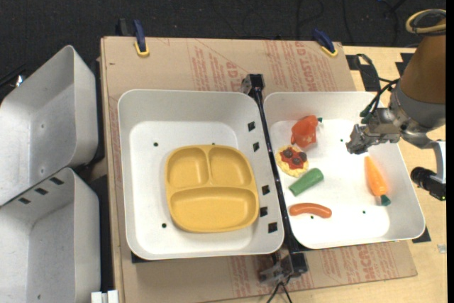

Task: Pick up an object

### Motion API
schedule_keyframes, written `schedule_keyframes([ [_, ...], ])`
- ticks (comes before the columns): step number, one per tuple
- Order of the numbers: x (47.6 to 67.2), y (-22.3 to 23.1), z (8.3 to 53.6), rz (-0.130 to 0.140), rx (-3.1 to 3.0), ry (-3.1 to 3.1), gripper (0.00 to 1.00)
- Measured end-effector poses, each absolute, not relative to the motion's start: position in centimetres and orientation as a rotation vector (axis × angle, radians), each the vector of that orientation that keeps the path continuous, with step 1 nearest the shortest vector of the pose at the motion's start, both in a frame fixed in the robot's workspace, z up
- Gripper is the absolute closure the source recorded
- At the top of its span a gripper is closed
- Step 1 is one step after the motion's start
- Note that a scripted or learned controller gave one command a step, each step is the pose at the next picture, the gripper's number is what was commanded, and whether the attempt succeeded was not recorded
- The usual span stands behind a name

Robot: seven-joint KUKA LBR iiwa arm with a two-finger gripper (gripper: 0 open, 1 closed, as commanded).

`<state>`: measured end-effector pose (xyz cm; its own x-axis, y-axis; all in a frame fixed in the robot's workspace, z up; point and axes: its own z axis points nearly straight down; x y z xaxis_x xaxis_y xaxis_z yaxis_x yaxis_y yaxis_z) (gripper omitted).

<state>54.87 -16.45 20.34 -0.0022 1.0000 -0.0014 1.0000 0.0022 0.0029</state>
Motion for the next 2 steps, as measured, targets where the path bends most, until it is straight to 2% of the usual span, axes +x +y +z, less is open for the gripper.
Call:
schedule_keyframes([
  [1, 54.9, -16.4, 21.4, 0.001, 2.218, 2.223, 1.00],
  [2, 55.8, -12.0, 21.0, 0.000, 2.217, 2.227, 1.00],
])
